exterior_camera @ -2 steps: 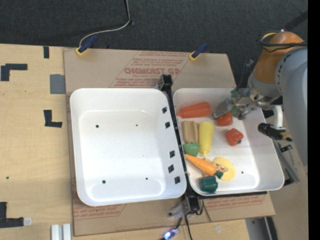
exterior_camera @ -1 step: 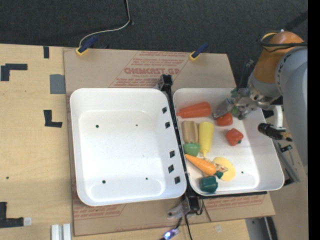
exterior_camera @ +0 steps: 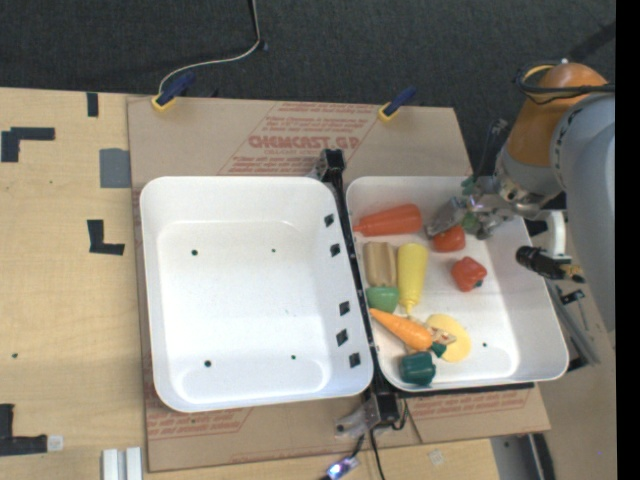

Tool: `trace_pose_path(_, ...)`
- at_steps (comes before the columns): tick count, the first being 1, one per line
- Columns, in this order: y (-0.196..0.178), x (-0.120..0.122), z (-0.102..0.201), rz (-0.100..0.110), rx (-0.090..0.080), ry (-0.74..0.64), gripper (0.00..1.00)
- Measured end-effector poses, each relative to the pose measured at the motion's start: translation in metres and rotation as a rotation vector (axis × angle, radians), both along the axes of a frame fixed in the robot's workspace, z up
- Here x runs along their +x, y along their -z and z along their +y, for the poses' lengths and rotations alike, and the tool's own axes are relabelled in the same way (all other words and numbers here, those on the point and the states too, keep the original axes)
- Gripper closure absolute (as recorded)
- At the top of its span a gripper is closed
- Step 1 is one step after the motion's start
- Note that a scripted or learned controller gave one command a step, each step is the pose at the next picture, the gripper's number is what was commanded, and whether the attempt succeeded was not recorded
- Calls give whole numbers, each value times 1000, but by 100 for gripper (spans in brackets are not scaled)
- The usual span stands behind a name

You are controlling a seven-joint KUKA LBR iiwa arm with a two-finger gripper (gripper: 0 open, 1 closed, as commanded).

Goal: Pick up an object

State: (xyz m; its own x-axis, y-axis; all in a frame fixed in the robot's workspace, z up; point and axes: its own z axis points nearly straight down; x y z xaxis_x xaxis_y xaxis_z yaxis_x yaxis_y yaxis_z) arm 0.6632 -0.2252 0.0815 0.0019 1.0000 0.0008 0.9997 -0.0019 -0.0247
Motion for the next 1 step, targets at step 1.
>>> trace_pose_path(1, -2, -4, 1, -12, -2, -2, 0)
